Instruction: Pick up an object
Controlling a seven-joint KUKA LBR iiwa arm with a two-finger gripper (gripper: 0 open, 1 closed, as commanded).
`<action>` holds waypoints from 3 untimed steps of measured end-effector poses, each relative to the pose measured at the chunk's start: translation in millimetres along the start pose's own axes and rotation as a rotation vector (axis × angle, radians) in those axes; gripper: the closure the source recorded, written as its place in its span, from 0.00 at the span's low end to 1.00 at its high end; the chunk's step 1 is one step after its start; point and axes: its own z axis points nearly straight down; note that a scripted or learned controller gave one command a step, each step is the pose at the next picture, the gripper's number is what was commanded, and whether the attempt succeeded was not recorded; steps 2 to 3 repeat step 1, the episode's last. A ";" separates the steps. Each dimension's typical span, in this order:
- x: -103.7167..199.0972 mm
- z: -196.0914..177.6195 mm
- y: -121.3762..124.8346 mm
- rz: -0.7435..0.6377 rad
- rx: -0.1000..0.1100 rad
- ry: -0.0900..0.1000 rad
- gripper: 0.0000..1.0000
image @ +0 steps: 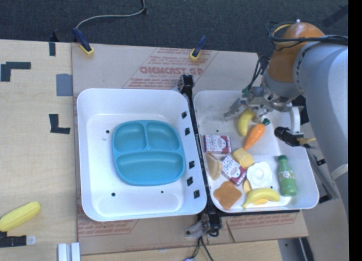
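Note:
The right bin [308, 200] holds several toy foods. A small yellow fruit [244, 124] and an orange carrot [254, 135] lie near its far end. My gripper [245, 113] hangs over that far end, right above the yellow fruit and open, with one finger out to the left and the other by the carrot's top. Nothing is lifted between them. Nearer the front lie a red and white packet [217, 143], a yellow cheese block [243, 156], a toast slice [228, 194], a banana [261, 196] and a green bottle [286, 175].
The left bin [90, 198] holds a blue divided plate [148, 152]. A yellow corn cob [20, 214] lies on the bench at the front left. Two yellow clamps [83, 42] [198, 51] grip the cardboard's far edge. The arm's grey body [322, 101] covers the right bin's right side.

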 end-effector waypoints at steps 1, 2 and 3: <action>-1.2 -8.2 -2.0 0.000 0.008 -0.002 1.00; -1.2 -8.2 -2.0 0.000 0.008 -0.002 1.00; -1.2 -8.2 -2.0 0.000 0.008 -0.002 1.00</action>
